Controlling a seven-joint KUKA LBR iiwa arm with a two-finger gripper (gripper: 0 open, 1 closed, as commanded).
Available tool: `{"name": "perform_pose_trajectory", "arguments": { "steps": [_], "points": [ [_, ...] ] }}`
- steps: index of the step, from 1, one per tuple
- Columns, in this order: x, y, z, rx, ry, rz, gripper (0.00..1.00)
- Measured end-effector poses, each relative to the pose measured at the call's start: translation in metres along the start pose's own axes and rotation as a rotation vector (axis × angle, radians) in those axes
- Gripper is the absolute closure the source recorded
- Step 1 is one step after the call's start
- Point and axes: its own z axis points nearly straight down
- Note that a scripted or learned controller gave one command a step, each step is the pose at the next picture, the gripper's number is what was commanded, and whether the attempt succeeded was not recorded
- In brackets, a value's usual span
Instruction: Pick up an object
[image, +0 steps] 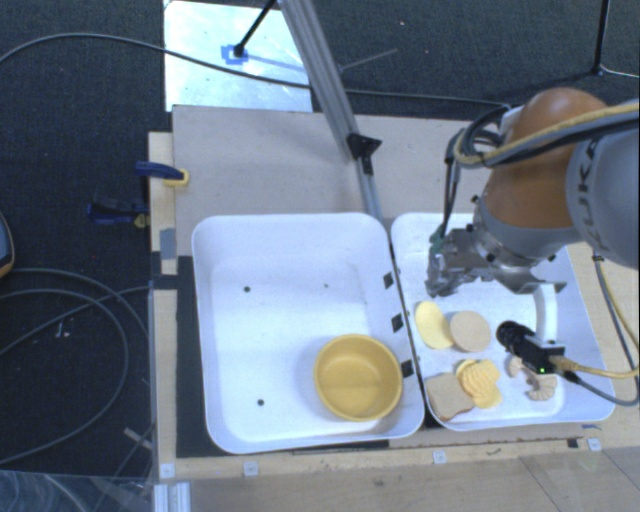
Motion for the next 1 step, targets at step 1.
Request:
{"name": "perform_pose_trajectory", "arguments": {
  "steps": [1],
  "points": [
    [0.0582, -0.0011, 0.013, 0.002, 0.0, 0.001, 1.0]
  ]
}}
